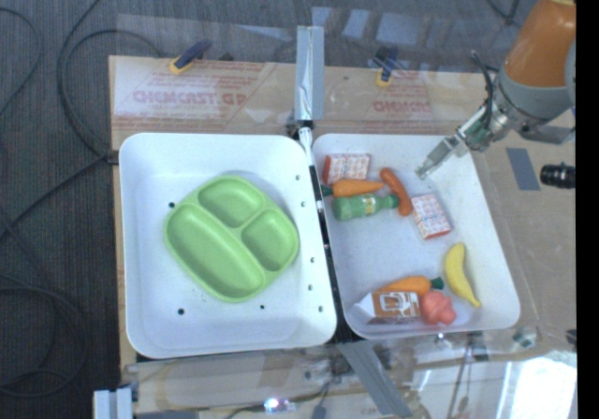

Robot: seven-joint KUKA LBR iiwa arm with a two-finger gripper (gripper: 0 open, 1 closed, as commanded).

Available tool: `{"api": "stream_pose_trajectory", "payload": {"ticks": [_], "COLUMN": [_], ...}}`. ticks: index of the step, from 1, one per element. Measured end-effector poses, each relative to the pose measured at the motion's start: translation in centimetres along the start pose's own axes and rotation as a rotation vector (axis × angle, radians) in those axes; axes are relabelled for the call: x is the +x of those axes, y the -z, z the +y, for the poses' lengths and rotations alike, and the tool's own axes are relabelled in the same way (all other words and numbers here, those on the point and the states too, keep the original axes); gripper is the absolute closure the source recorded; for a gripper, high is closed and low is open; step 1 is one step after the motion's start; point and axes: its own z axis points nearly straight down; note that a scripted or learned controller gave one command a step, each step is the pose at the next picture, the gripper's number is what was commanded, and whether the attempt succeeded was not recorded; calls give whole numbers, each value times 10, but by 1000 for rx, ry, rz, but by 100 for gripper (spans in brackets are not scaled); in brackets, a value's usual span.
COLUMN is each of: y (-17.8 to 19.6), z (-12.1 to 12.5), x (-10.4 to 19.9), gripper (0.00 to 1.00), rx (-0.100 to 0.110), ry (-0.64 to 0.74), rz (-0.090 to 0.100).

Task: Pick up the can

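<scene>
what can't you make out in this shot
- Can: nothing in the right bin clearly reads as a can; items too small in the camera view.
- Carton: label too small to read, partly covered by the carrot.
- Arm: cut off by the right edge.
- Tool: blurred.

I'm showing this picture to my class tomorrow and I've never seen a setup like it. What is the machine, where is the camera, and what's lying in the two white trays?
The single camera looks down on the bench at a slant. The grey and orange machine at the right is a robot arm; its gripper hangs over the far corner of the right bin, with nothing visible between its fingers.

The left bin holds a green divided plate. The right bin holds toy food: two carrots, a green bottle, a banana, a red sausage-like piece, two small printed boxes, an orange carton and a red fruit. I can't pick out a clear can among them.
</scene>
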Motion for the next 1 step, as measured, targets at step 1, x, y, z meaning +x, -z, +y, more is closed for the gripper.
{"api": "stream_pose_trajectory", "payload": {"ticks": [1], "y": [-104], "z": [-50], "x": [47], "gripper": [0], "rx": [-11], "ry": [136], "rz": [-9]}}
